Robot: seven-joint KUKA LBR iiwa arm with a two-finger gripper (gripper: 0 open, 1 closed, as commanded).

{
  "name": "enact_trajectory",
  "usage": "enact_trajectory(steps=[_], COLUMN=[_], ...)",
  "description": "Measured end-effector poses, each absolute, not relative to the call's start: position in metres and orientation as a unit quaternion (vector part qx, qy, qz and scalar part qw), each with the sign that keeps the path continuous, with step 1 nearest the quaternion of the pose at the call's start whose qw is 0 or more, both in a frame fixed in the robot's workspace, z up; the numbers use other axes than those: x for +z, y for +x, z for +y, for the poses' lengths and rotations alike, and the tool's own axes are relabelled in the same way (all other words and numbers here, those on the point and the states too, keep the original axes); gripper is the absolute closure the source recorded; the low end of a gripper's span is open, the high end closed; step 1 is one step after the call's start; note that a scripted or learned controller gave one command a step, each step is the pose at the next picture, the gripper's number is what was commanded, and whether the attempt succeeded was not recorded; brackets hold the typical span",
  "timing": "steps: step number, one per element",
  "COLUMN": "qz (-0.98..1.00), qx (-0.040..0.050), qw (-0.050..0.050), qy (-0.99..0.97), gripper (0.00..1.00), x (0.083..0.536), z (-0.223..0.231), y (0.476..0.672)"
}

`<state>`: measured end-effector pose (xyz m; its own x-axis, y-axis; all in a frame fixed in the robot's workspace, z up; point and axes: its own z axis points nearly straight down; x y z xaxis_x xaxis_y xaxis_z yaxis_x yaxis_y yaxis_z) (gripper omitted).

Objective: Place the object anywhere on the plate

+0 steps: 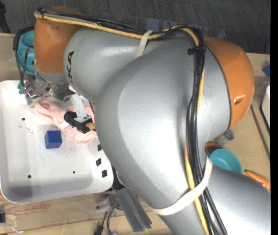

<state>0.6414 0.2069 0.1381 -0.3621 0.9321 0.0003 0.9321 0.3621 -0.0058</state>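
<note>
My gripper (31, 92) hangs low over the far left corner of the left white bin (11, 180), under the arm's orange wrist band (50, 38). It is right above the far end of a crumpled pink cloth (72, 126) that lies in the bin. A small blue cube (53, 139) rests on the bin floor, in front of the gripper and just left of the cloth. Part of a teal dish (225, 160) peeks out from under the arm at the right.
The grey arm (163, 111) covers the middle and right of the view, hiding the right bin. A teal object (25, 48) stands behind the left bin's far corner. An orange item (260, 181) lies near the teal dish.
</note>
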Motion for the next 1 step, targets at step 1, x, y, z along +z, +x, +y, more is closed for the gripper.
enact_trajectory(steps=[1], qz=[-0.830], qx=[0.0005], qw=[0.000], qy=[-0.558], gripper=[1.00], x=[0.2170], z=[0.2099], y=[0.6196])
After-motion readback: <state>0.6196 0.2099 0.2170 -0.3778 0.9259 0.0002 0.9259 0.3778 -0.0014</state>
